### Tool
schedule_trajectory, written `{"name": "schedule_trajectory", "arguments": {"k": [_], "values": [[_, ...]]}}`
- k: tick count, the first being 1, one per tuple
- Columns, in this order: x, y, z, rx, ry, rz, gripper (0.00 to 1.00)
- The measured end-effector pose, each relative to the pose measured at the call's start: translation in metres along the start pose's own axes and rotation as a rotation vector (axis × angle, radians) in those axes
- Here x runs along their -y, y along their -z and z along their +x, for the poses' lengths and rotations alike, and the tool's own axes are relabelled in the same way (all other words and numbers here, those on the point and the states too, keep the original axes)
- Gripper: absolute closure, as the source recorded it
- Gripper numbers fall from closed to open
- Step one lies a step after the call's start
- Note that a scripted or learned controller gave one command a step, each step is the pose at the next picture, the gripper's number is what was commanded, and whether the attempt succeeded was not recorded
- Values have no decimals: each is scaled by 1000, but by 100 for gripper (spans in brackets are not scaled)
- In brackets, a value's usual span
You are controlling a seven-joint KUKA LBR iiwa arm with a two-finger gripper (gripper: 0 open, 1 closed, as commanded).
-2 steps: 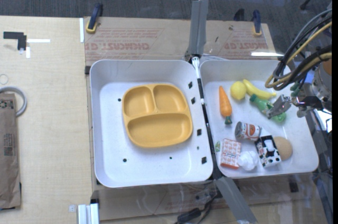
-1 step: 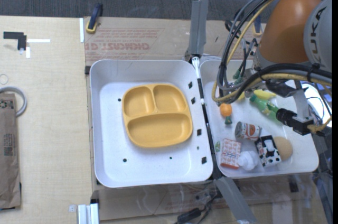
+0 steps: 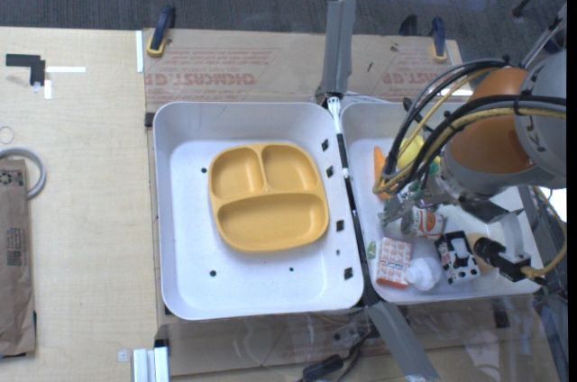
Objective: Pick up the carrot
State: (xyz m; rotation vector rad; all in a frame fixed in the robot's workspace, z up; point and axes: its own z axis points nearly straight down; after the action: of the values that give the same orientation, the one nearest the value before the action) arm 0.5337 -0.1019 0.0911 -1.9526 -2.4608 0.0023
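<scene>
The arm (image 3: 494, 135) reaches in over the right bin (image 3: 362, 130), and the gripper (image 3: 398, 211) hangs low near the middle of that bin, wrapped round by black and yellow cables. The cables and the slant of the view hide its tip, so it cannot be told whether it is open or closed, nor whether it touches anything.

The carrot (image 3: 380, 160) lies just beyond the gripper toward the top of the view and slightly to its left, close to the bin's left wall. It lies lengthwise along that wall, and its near end is lost behind the cables. Nothing shows it to be gripped.

A yellow item (image 3: 411, 150) sits beside the carrot, up and to the right of the gripper, mostly covered by cables. A small red-and-white object (image 3: 430, 221) is just to the gripper's right. Below the gripper, toward the bin's near edge, lies a red-and-white packet (image 3: 392, 261), with a white lump (image 3: 422, 274) touching its right side.

Well to the gripper's left, across the dividing walls, the left bin (image 3: 180, 191) holds a yellow divided plate (image 3: 268, 195).
</scene>
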Motion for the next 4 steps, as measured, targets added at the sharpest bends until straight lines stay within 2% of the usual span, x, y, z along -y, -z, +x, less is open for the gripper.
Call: {"name": "schedule_trajectory", "arguments": {"k": [1, 2, 3, 4], "values": [[-48, 1, -34, 1, 247, -2, 0], [-79, 1, -28, 3, 481, -4, 0], [-21, 98, -5, 1, 588, -2, 0], [-54, 119, 37, 2, 845, -3, 0]]}}
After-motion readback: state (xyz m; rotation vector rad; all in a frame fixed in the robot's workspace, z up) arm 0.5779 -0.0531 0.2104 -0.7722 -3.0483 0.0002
